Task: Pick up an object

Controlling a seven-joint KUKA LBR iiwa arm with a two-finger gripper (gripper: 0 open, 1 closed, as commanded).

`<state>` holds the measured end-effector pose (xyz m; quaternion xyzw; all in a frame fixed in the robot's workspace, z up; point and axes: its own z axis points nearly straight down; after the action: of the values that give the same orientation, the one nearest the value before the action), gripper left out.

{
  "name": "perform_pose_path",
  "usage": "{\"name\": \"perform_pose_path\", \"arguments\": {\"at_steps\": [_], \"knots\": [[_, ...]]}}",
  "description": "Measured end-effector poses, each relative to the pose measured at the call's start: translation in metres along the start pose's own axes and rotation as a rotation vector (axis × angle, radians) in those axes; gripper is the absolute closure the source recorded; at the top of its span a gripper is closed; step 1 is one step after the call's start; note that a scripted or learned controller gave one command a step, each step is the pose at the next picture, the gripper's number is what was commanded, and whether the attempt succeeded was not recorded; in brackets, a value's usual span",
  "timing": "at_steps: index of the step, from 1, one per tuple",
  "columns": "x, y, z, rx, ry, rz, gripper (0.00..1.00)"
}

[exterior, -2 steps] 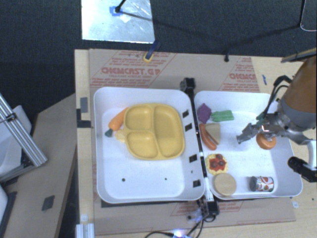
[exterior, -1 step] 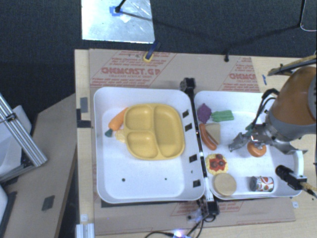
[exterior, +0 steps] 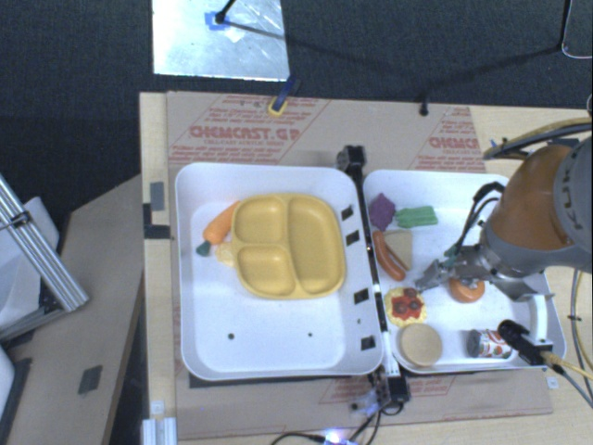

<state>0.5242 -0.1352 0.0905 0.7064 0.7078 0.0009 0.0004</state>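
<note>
The left bin holds a yellow divided plate with a toy carrot tucked against its far-left edge. The plate is broad, rigid and smooth, a poor fit for two fingers; the carrot looks light and slim and would take a pinch across its middle.

In the right bin lie small toy foods: a purple piece and a green block at the far side, a hot dog beside a tan wedge, a small pizza and a tan round disc nearer, and a little can on its side to the right. All look light and hard; the flat discs would be slippery to lift.

The hand hovers low just right of the hot dog, above the pizza, its fingers seeming slightly spread with nothing between them. An orange round piece sits just beside it, under the wrist, probably the likeliest target, best pinched across its width.
</note>
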Motion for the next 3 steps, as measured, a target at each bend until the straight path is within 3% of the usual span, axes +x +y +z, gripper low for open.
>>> {"name": "perform_pose_path", "arguments": {"at_steps": [1, 3], "knots": [[-0.002, 0.001, -0.013, -0.004, -0.003, 0.001, 1.00], [0.002, 0.012, -0.125, -0.006, -0.003, -0.002, 1.00]]}}
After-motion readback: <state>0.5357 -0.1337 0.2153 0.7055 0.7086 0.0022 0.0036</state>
